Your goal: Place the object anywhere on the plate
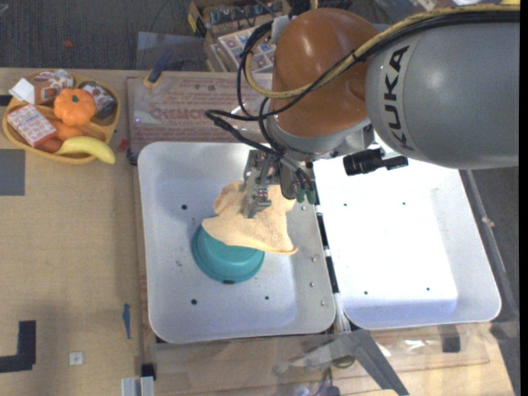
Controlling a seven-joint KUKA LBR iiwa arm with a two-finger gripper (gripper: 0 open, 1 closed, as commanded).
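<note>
A teal plate (224,261) lies in the left white bin (169,184), near its middle. A flat tan, floppy object (252,229) hangs over the plate's far right rim, with its lower edge resting on the plate. My gripper (256,202) reaches down from the orange wrist band and is shut on the object's upper edge, where the tan sheet rises between the fingers (250,205). The object hides the back part of the plate.
The right white bin (404,246) sits beside the left one, partly under the arm. A yellow bowl of toy fruit (62,122) stands on the bench at far left. Boxes (239,23) and a cardboard strip (177,110) lie behind the bins.
</note>
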